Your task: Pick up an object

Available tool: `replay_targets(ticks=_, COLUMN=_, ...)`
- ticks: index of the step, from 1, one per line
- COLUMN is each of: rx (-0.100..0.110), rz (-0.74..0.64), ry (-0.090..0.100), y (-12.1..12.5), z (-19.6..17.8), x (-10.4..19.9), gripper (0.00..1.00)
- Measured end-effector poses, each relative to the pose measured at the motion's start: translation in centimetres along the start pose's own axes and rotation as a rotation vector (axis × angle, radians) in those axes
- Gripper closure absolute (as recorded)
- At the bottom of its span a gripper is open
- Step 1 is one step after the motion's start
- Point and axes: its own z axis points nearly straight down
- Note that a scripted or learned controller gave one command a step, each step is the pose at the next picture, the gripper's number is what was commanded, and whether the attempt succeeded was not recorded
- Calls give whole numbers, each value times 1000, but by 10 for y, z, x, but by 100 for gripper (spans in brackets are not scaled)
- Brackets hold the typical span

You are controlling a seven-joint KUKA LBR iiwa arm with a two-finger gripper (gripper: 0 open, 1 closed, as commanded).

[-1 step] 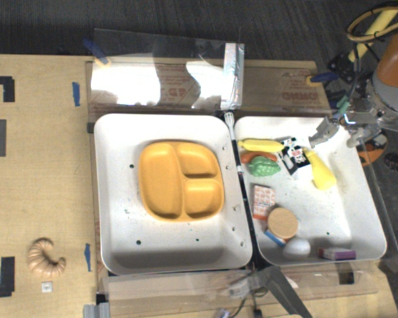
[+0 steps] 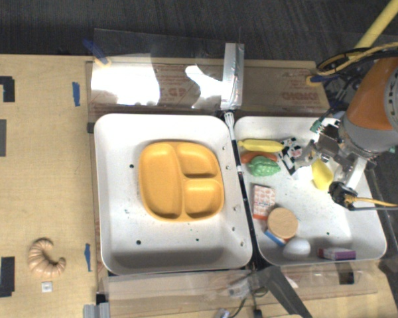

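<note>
Figure: slanted overhead view of a bench [image 2: 40,177] carrying 2 shallow white bins side by side.

The left bin [image 2: 113,177] holds 1 yellow tray [image 2: 181,179] with 3 compartments, lying flat near the bin's middle.

The right bin [image 2: 358,224] holds the loose things on offer for picking. A banana [image 2: 260,145] lies along the far edge, with a small orange piece [image 2: 249,157] and a green piece [image 2: 263,167] just beneath it, all 3 close to the wall shared with the left bin. A small black-and-white item [image 2: 291,148] sits just right of the banana's tip. A printed card [image 2: 262,201] lies below the green piece, and a round wooden disc [image 2: 282,222] sits just beside the card's lower corner. A white ball [image 2: 296,246] rests near the front wall, with a blue piece [image 2: 274,238] between it and the disc. A purple marker [image 2: 337,253] lies along the front wall.

The grey arm [image 2: 375,111], with its orange band, reaches in from the right. The tool [image 2: 320,148] sits over the far right part of the right bin, between the black-and-white item and a yellow lemon-shaped piece [image 2: 322,174] just below it. Whether the tool is spread or pressed together cannot be told, and nothing is seen pinched in it.

A tan croissant-shaped toy [image 2: 46,257] lies on the bench, well apart from both bins, at the lower left.
</note>
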Motion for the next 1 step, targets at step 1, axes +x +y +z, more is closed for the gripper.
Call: replay_targets(ticks=1, rx=-29, rz=365, ry=25, y=31, z=34, x=-16, gripper=0)
